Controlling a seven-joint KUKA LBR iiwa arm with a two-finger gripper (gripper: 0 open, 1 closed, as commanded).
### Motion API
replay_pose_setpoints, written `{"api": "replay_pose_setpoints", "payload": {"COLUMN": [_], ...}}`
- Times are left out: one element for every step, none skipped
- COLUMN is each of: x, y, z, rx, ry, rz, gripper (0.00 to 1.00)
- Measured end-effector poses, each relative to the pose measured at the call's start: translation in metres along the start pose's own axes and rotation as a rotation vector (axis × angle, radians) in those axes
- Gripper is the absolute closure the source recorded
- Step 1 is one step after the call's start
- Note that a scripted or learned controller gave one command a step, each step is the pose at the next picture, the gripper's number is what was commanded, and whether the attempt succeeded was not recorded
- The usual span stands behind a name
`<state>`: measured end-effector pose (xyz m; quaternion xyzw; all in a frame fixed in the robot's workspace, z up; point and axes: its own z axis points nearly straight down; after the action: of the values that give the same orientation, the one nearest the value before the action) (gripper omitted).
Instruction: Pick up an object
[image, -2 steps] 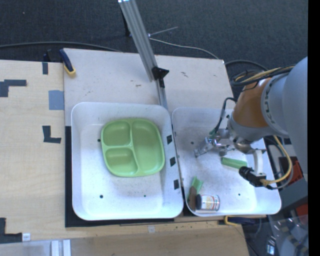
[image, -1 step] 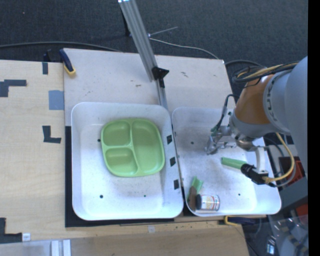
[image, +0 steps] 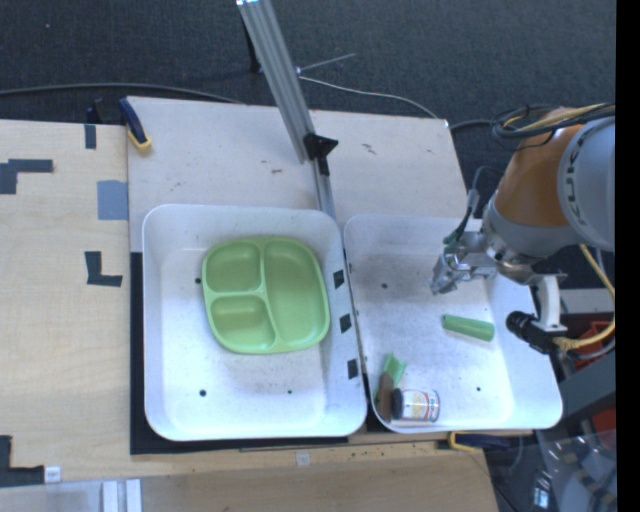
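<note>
The claw sits right of centre in the frame, over the upper part of the right bin; its metal tips point down and left, and whether they are parted or closed cannot be made out; no object is visible between them. Just below and right of it, apart from it, a short green cylindrical stick lies flat on the speckled white bin floor. At the bin's lower left corner lie a small can on its side, with a dark end and a pale label, a smaller green piece and a brown item too small to identify. The left bin holds a smooth light-green plate with three compartments. The grey arm with its orange band is cut off at the right.
</note>
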<state>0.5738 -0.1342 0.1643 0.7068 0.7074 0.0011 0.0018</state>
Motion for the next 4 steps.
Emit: {"api": "replay_pose_setpoints", "payload": {"x": [-0.003, -0.002, 0.049, 0.103], "y": [0.002, 0.003, -0.007, -0.011], "z": [-0.043, -0.107, -0.109, -0.098], "rx": [0.001, -0.002, 0.005, 0.006], "ry": [0.000, -0.001, 0.003, 0.002], "rz": [0.000, -0.001, -0.005, -0.006], "gripper": [1.00, 1.00, 1.00, 1.00]}}
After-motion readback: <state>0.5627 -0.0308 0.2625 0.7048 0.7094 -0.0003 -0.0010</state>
